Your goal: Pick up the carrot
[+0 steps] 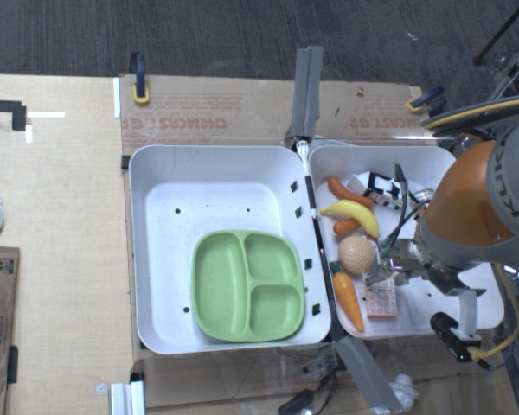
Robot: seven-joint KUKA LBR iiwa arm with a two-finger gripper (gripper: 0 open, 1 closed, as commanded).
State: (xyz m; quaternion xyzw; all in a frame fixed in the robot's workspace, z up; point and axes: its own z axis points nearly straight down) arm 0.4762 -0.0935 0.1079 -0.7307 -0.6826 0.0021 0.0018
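Two shallow white bins side by side on a cardboard-covered bench, split by a grey upright divider (308, 93). Left white bin (156, 232) carrying a pale green three-compartment plastic plate (247, 285), set toward the near right corner, its right rim close to the shared wall; wide bare floor along the bin's far and left sides. Right white bin (363, 152) crowded along its left half, with bare white floor at the far left corner and by the near right wall.

Long orange carrot (348, 301) lying flat in the right bin, hard against the left wall near the front corner, thick end up toward the divider, tip pointing to the near edge. Little room between carrot and wall; a small red-and-white printed packet (381, 301) just beside it on the right. Round beige ball-like item (357, 252) just beyond the carrot's thick end, close to touching. Yellow banana (351, 212) farther back, with a small orange-red piece (346, 227) under its curve and a red-orange sausage-shaped item (344, 189) behind it. Small black-and-white object (381, 186) near the far wall.

Grey arm with orange band (467, 201) reaching in from the right, covering much of the bin's right half. Two-finger gripper (383, 268) low over the packet, between ball and packet, just right of the carrot's thick end and apart from it. Jaw state: cannot tell, tips tangled with clutter and cables. Nothing visibly held.
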